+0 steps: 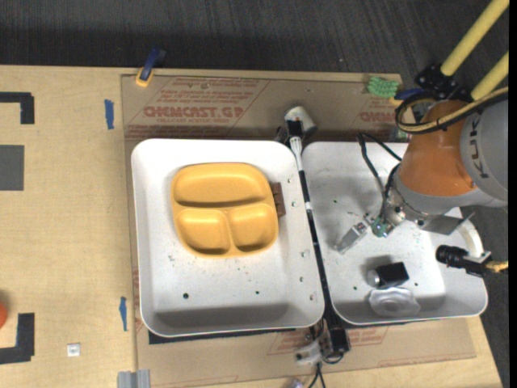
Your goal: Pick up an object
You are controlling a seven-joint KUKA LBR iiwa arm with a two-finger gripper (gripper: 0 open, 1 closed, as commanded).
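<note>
In the right bin [339, 176] my gripper [363, 233] hangs low over the bin floor, left of the middle, below the orange band of the arm [432, 164]. A small black block [390, 274] lies on the floor a little to the front right of the gripper, apart from it. Just in front of the block, by the front wall, rests a clear round piece [393, 301]. Nothing shows in the gripper. A yellow divided plate [226, 208] lies in the left bin [153, 241].
A brown flat piece [278, 200] pokes out from under the yellow plate's right edge. Cables run along the divider between the bins [305, 208]. A black plug with a yellow cable [464, 259] sits at the right bin's right rim.
</note>
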